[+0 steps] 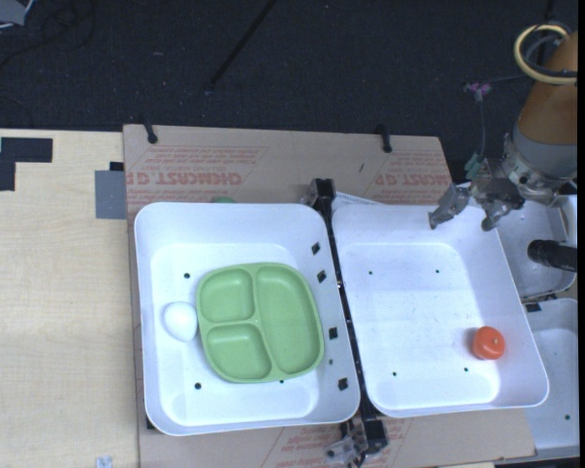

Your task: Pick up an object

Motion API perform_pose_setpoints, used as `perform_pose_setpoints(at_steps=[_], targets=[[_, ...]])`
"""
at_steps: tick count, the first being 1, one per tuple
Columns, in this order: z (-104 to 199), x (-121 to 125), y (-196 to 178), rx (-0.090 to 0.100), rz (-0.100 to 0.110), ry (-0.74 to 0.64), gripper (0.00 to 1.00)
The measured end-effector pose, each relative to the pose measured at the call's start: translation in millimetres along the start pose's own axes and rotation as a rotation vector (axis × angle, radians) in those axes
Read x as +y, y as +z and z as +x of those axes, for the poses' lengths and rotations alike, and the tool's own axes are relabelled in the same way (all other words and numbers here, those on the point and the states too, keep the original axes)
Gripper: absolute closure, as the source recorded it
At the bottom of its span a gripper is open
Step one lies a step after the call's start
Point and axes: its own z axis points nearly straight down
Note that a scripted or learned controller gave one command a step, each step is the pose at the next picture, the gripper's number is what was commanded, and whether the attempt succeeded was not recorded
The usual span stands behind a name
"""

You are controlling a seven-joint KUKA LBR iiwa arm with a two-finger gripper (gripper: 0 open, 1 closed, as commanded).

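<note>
Right bin (409,398) floor lies open around the lone orange ball (487,342)

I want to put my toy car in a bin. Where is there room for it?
The right bin has the most bare floor: everything left of the small orange ball near its right wall. The left bin is crowded: the green divided plate fills its middle, with a white egg-shaped object touching its left side. Only thin strips remain along its walls.
</note>
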Motion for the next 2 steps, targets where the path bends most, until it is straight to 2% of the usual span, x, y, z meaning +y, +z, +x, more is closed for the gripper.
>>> perform_pose_setpoints(at_steps=[1,2], targets=[[0.1,2.5,-8.7,-0.003,-0.014,-0.002,0.00],[1.0,0.5,34.6,-0.002,-0.009,-0.002,0.00]])
